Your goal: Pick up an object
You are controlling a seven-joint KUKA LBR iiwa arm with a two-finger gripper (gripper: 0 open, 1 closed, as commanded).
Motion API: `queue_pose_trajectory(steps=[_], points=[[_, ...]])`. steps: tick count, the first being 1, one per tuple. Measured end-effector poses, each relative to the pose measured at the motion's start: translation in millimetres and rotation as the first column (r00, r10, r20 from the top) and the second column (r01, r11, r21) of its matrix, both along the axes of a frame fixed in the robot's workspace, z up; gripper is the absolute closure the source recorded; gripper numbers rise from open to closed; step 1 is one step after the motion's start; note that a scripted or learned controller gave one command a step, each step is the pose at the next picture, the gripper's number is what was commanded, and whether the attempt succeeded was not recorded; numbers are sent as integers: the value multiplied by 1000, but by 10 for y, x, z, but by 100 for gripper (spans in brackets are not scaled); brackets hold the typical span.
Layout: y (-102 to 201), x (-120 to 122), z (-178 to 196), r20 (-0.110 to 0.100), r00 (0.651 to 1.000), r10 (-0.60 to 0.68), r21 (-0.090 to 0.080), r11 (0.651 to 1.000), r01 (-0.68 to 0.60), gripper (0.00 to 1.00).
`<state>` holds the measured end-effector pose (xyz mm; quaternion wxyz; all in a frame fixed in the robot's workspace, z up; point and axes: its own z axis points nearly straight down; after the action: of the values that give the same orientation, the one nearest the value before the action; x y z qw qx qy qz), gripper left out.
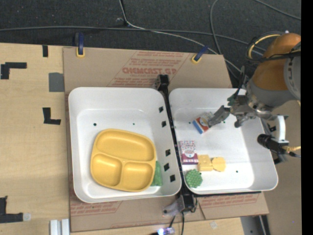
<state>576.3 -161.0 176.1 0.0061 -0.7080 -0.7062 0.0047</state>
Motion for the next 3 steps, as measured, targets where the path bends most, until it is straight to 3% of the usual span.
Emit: queue_pose_trajectory(steps=[1, 2, 3], points=[[3, 34, 80, 14, 1000, 3, -2, 1000, -3, 0], [-35, -25, -547, 8, 1000, 3, -2, 1000, -3, 0], [-30, -22, -927, 15, 1000, 4, -4, 1000, -4, 0]])
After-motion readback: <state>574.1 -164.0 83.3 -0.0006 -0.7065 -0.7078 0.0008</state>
